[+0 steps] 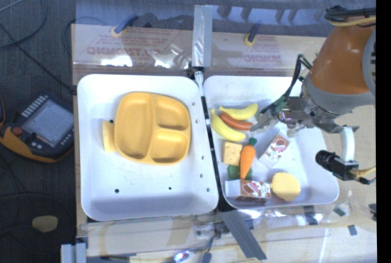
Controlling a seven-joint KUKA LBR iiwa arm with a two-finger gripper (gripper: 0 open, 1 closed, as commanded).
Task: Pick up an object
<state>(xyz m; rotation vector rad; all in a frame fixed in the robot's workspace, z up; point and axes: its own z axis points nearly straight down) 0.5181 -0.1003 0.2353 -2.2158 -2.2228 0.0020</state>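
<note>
The bench (140,48) carries two white bins (91,194) side by side.

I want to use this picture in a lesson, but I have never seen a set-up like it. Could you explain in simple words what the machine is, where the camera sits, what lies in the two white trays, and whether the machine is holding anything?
The camera is fixed above a bench and looks down at a slant. The grey and orange shape at the right is a robot arm; its grasping part, the end effector, reaches over the right bin. Its job is to pick up an object.

The left bin holds a yellow divided plate with a pale yellow piece tucked beside it. The right bin holds toy food: two bananas, a sausage, a carrot, a cheese cube, a lemon and two small cartons.

I see nothing gripped in the end effector; its tip is too blurred to tell more.
</note>
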